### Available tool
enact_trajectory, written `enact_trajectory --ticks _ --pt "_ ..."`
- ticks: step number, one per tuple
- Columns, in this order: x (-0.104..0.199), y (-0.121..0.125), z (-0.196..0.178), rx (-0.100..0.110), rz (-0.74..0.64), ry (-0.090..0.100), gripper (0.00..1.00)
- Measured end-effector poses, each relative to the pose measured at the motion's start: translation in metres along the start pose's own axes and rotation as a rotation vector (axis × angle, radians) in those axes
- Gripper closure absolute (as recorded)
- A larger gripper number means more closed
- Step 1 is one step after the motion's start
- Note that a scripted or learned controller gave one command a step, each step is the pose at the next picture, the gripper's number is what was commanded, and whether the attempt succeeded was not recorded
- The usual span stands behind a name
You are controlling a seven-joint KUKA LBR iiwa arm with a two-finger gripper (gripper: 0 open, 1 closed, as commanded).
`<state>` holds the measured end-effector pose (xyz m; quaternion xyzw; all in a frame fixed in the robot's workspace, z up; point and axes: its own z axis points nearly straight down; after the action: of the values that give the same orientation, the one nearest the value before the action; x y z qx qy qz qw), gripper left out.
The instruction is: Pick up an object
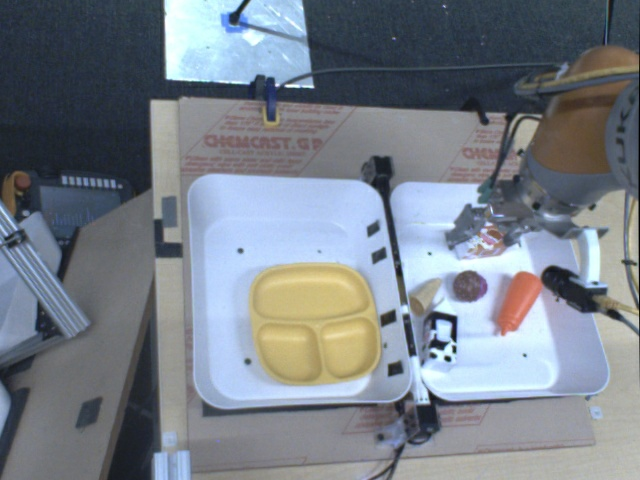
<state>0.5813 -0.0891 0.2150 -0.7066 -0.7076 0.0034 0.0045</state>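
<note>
The arm (585, 118) came in from the right, its upper part cut off by the frame edge. The gripper (478, 230) hung low over the right bin (540, 368), a grey metal cluster whose parts blurred together. A crinkled red-and-white packet (490, 242) lay right at the gripper's tip, partly covered by it; whether it was touched or gripped could not be told.

Just below the gripper sat a round, dark purple ball (470, 286) with a speckled surface. Beside that lay a smooth orange carrot (517, 302), tapered and tilted. A pale tan wedge (426, 293) rested against the bin's left wall, and a small black-and-white block (442, 336) stood near it, its pattern hard to read.

The left bin (230, 218) held a yellow plastic tray (313, 322) with three compartments, well apart from the gripper.
</note>
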Motion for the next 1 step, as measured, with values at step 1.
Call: enact_trajectory --ticks 1 --pt "0.0001 0.0025 -0.0064 -0.012 -0.002 -0.001 0.0"
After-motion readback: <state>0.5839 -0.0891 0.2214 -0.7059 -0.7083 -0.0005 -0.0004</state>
